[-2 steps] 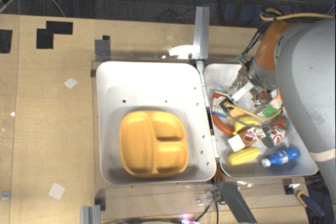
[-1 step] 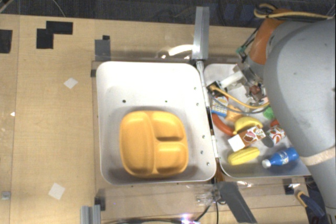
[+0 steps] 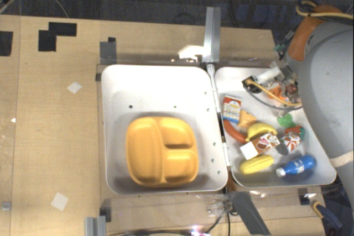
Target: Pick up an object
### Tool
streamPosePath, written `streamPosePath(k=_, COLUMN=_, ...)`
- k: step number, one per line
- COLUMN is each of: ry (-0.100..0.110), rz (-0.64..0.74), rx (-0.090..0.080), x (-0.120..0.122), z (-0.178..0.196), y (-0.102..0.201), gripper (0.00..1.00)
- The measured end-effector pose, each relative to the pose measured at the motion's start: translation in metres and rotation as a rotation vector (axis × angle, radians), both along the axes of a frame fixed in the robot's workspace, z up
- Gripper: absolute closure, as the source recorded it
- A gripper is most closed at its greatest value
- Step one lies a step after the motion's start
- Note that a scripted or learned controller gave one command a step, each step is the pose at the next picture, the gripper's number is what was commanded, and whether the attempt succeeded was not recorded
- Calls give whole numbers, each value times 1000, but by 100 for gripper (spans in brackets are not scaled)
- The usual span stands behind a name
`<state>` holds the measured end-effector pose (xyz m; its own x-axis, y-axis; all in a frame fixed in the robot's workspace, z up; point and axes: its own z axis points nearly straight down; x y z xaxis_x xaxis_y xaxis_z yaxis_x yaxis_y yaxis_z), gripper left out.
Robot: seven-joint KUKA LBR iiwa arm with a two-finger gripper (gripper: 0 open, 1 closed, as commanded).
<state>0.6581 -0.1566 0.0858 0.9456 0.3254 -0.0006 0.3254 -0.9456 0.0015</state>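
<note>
The right bin [image 3: 221, 83] holds several small toys: a red and white carton [image 3: 232, 108], an orange wedge [image 3: 246, 118], a red sausage [image 3: 233, 132], a yellow banana [image 3: 260, 130], a green piece [image 3: 286, 120], a red and white can [image 3: 292, 141], a yellow corn cob [image 3: 257, 164] and a blue bottle [image 3: 296, 166]. My gripper [image 3: 285, 88] hangs low over the far right part of this bin, above and behind the green piece. The wrist and arm cover its tip. Nothing shows between its parts.
A yellow divided plate [image 3: 162, 150] lies in the left bin [image 3: 116, 85], toward the front. A metal post [image 3: 212, 36] stands behind the wall between the bins. The grey arm [image 3: 332, 96] covers the right bin's right edge.
</note>
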Motion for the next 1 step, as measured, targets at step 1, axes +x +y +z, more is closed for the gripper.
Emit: streamPosePath(k=1, ry=1, rz=3, rx=0, x=0, z=0, y=2, gripper=0)
